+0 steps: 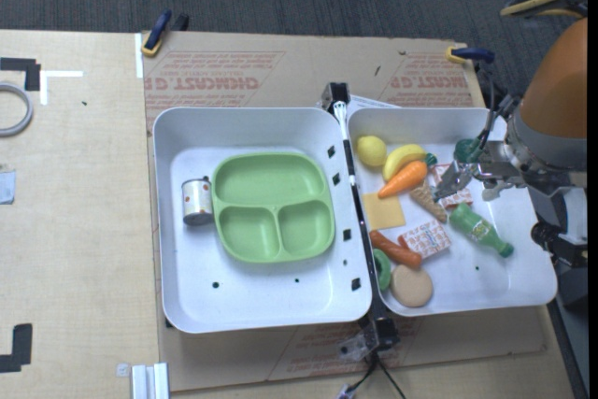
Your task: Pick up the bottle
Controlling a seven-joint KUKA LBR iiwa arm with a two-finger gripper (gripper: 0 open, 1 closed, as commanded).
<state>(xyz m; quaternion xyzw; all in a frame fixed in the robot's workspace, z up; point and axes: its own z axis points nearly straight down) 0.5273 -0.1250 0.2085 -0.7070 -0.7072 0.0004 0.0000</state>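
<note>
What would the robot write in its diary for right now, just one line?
task: pick up bottle | gripper: over right bin, above bottle | green bottle: lying in right bin, not held | step: not yet grasped

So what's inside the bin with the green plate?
The left bin holds the green plate, with a small can lying just left of it. What's under the plate is covered.

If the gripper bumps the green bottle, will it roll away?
Probably a little. The bottle lies on its side on the smooth right bin floor, and looks round, so a nudge could roll it. It looks like small, light plastic, likely stiff but slippery to pinch.
</note>
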